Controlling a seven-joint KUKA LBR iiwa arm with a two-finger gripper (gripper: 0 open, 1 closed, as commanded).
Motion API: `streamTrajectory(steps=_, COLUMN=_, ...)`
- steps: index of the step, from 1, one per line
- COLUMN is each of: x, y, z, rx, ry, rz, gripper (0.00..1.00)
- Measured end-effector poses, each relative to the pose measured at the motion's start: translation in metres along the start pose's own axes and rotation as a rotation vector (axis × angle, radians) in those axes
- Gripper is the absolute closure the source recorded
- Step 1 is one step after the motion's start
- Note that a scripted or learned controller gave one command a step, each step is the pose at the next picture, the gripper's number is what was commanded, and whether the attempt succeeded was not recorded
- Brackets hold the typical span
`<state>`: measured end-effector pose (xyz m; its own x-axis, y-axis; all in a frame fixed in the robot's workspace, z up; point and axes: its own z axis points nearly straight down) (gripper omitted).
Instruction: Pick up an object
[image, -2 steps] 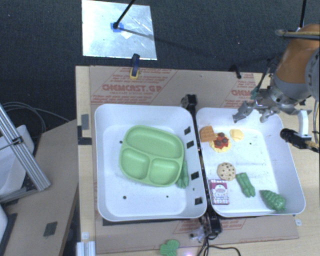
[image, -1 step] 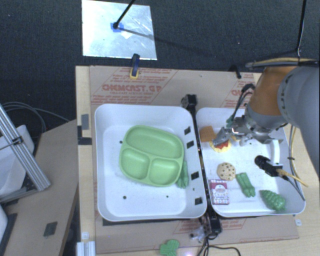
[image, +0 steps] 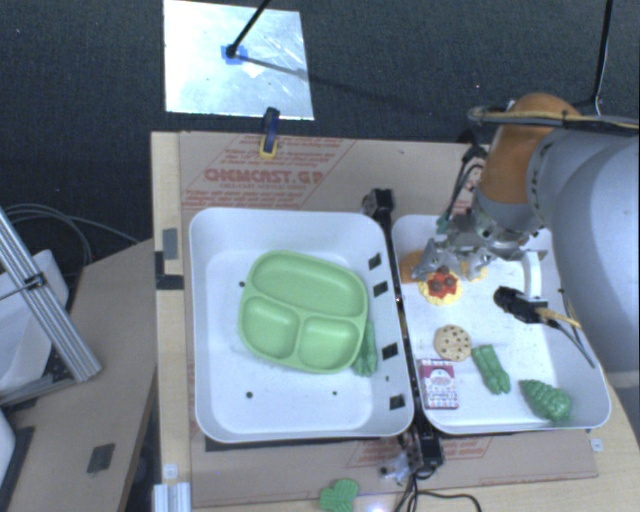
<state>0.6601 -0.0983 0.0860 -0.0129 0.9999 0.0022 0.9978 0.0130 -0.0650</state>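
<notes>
- Arm (image: 590, 190), grey metal with orange band, reaches low into the right bin (image: 575, 400); judged step: closing in for a grasp.
- Green plate (image: 300, 310), smooth moulded plastic with three compartments, lies in the left bin (image: 215, 390).
- Jaws (image: 447, 268): cannot tell their state; they hover at the red-and-yellow toy (image: 441, 288).
- Next move calls for a clean pinch, then a lift.
- Round speckled cookie (image: 452, 342) lies near.

Bright even overhead light, glare on foil sheet (image: 238, 58), soft shadows, slightly grainy, mild blur
</notes>
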Motion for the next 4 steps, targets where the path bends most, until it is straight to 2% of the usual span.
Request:
streamTrajectory(steps=1, x=0.002, y=-0.003, z=-0.011, rx=0.012, ry=0.009, rz=-0.001, gripper=1.0)
streamTrajectory(steps=2, x=0.057, y=-0.043, z=-0.102, rx=-0.073, ry=0.0, rz=0.004, gripper=1.0)
streamTrajectory(steps=3, x=0.054, y=-0.043, z=-0.096, rx=-0.068, ry=-0.002, rz=0.009, gripper=0.0)
streamTrajectory(steps=4, x=-0.002, y=-0.057, z=-0.055, rx=-0.064, ry=-0.003, rz=0.016, gripper=0.0)
